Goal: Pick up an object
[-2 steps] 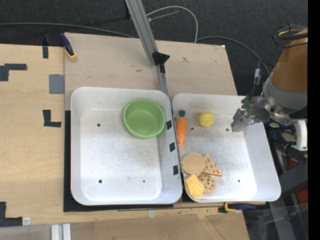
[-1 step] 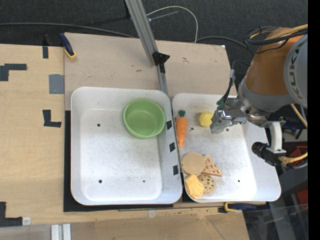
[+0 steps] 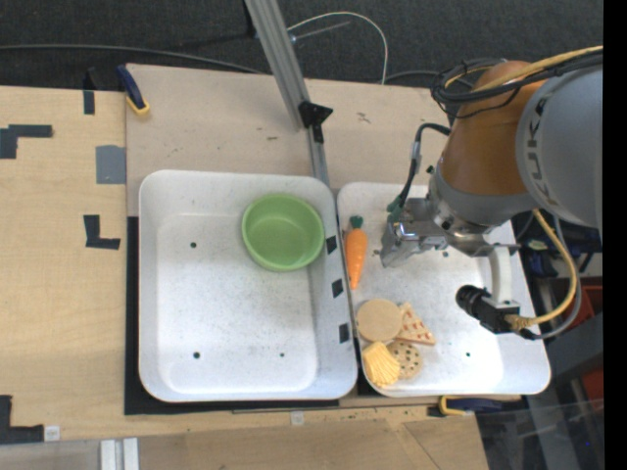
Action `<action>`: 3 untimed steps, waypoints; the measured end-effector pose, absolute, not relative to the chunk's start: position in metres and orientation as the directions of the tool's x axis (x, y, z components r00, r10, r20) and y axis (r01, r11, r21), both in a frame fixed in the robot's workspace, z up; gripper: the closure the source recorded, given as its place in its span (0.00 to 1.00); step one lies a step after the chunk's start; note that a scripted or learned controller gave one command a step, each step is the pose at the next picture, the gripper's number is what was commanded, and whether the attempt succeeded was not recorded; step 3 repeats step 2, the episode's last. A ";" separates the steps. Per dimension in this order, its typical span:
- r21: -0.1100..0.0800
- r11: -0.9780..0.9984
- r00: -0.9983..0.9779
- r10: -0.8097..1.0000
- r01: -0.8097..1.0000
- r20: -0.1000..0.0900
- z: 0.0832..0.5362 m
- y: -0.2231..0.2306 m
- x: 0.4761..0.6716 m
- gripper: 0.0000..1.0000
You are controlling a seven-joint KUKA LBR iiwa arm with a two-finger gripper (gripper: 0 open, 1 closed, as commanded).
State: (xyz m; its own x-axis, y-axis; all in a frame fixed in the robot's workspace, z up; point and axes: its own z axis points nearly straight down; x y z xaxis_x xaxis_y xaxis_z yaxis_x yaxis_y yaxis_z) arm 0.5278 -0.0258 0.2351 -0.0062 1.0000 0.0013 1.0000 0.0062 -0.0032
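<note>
Two white bins sit side by side on the wooden counter (image 3: 59,292). The left bin (image 3: 176,360) holds a green bowl (image 3: 283,230) near its top right corner. The bowl stands upright and looks empty inside.

The right bin (image 3: 490,370) holds the play food. A small orange carrot (image 3: 356,252) with a green top lies along the bin's left wall, just beside the edge where the two bins meet. Below it, in the bottom left corner, a few flat pieces are bunched together and touching: a round tan cookie (image 3: 379,319), a wedge like a pizza slice (image 3: 416,327), a yellow ridged chip (image 3: 383,365) and a darker speckled piece (image 3: 409,360). It is hard to tell which ones lie on top of the others.

The big grey and orange arm (image 3: 509,135) comes in from the right and covers much of the right bin's top part. Its hand (image 3: 404,235) hangs over the bin, just right of the carrot and above the cookie pile. The metal parts there are small and blurry, so it is not possible to say if the hand is released or clenched. Nothing can be seen gripped in it.

A grey pole (image 3: 279,52) slants down from the top to the gap between the bins.
</note>
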 end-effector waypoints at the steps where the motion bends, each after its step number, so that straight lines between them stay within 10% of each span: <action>1: -0.002 0.008 -0.008 1.000 1.000 0.002 0.241 0.024 0.528 1.00; 3: -0.005 0.007 -0.007 1.000 1.000 0.001 0.226 0.076 0.529 1.00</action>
